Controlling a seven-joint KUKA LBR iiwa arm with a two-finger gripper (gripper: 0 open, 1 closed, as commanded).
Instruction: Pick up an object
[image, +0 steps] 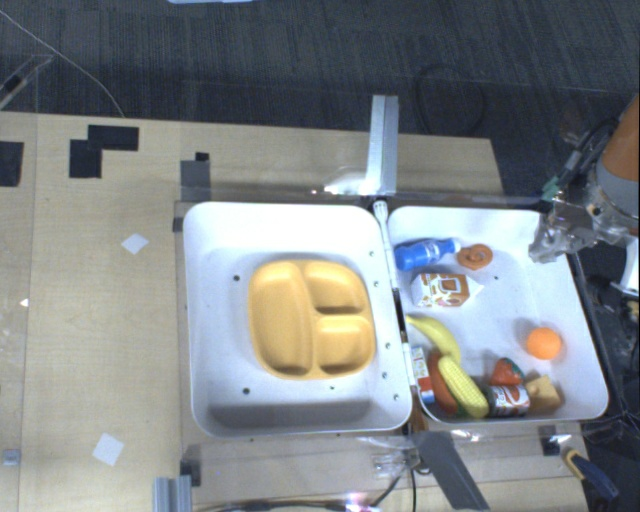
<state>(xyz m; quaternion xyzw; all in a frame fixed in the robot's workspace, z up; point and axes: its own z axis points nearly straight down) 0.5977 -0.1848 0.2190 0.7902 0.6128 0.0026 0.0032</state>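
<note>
While the gripper (553, 243) hovers, the orange ball (544, 343) lies below.

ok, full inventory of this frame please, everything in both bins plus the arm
divided tray: 1, yellow, middle of the left bin
bottle: 1, blue, lying at the back left of the right bin
donut: 1, brown, just right of the bottle
carton: 1, white with orange print, below the bottle
banana: 1, yellow, left side of the right bin
corn cob: 1, yellow, front left
can: 1, red label, front, lying down
orange ball: 1, orange, right side
bins: 2, white, side by side on the bench
gripper: 1, grey, over the right bin's back right corner
</note>
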